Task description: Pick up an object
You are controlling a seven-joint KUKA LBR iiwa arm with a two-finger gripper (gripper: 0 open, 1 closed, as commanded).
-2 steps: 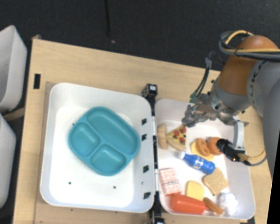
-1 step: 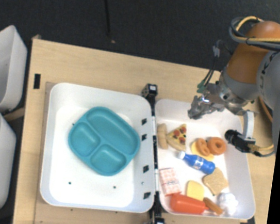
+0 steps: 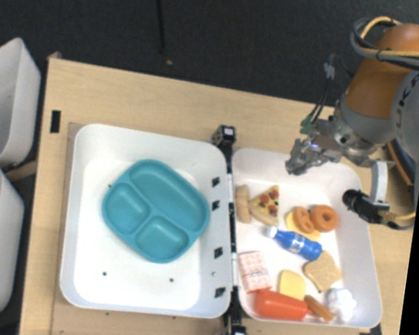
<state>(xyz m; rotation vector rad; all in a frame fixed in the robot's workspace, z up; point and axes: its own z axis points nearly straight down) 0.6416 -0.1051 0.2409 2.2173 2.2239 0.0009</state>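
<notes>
Hovering over the far end of the right bin [image 3: 371, 257], the gripper [image 3: 298, 165] carries nothing, its state impossible to tell, and the pizza slice [image 3: 267, 203] and donut [image 3: 322, 217] lie just below it, unpicked.

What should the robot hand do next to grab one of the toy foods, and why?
Probably lower toward the pizza slice. The gripper hangs above the bare far corner of the right bin, holding nothing, and the pizza slice lies nearest, just in front of it and a little toward the teal tray. The donut is another close choice.
</notes>
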